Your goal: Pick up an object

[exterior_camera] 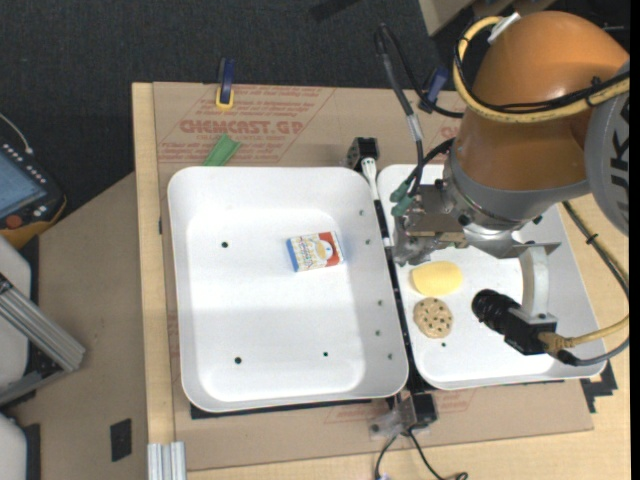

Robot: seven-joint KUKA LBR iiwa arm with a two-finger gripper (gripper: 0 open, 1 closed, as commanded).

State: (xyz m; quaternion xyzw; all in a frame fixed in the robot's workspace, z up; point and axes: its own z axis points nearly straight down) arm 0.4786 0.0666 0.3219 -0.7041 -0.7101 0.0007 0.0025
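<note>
- Orange band and grey wrist of the robot arm (530, 98) are seen from above, and much of the far half of the shallow white right-hand bin (480, 363) is hidden beneath them.
- Only the metal body of the two-finger gripper (412, 240) can be made out, low over the right-hand bin near its left wall. Whether it is spread or pressed together cannot be told, and nothing is seen to be held in it.
- The arm is cut off by the right and top edges of the view.
- Two things are seen in the uncovered near part of the right-hand bin. A pale yellow oval piece (438, 277) lies just beside the gripper on its near side, and a round brown biscuit-like disc with dark spots (432, 317) lies just in front of that. Whether the two touch cannot be made out.
- One thing is held in the shallow white left-hand bin (270, 348): a small blue, white and red packet (314, 252), lying flat near the middle, towards the far right. Its print is too small to be read.
- Both bins are set side by side on a brown cardboard sheet with red lettering (290, 118).
- A small green strip (221, 150) lies on the cardboard behind the left-hand bin, and a blue and yellow clamp (226, 88) is fixed at the sheet's far edge.
</note>
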